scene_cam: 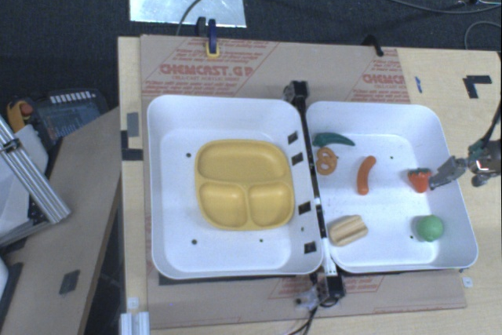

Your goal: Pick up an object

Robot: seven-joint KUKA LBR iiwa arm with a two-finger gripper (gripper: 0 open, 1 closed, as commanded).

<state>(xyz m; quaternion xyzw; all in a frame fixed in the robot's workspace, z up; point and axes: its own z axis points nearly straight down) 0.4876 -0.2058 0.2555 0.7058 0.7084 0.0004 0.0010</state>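
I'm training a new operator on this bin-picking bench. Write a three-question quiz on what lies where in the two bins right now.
1. True or false: the yellow divided plate lies in the left bin.
2. Which item in the right bin lies closest to the gripper?
A. green ball
B. red-orange piece
C. bread roll
3. Fill in: between the pretzel and the red-orange piece lies an orange ____.

Key: 1 true; 2 B; 3 sausage.
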